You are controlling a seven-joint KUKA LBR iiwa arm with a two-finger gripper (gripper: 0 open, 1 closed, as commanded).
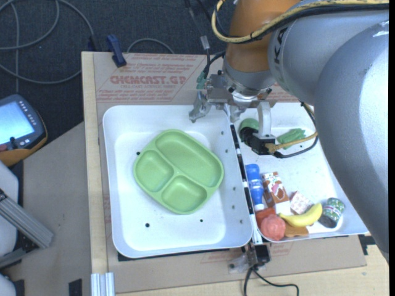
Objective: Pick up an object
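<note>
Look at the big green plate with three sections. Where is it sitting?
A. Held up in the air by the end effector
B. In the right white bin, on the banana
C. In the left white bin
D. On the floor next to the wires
C: the green plate lies flat on the floor of the left white bin, apart from the banana in the right bin.
</note>
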